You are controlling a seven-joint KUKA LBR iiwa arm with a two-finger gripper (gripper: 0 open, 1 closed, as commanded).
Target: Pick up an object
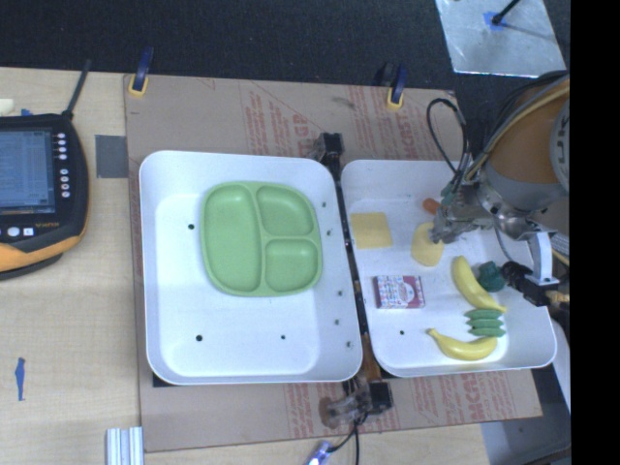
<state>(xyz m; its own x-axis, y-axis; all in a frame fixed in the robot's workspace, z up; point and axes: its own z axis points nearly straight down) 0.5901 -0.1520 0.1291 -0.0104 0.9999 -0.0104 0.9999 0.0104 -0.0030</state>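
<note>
Two white bins side by side. Left bin [165,260] holds a green divided plate [260,237]. Right bin [387,352]: yellow block [371,230], red-white packet [399,292], two bananas [472,281] [463,345], green pods [485,322], pale yellow cylinder [426,246]. Gripper [448,223] sits right at the cylinder's top; grip state can't be judged.
</note>
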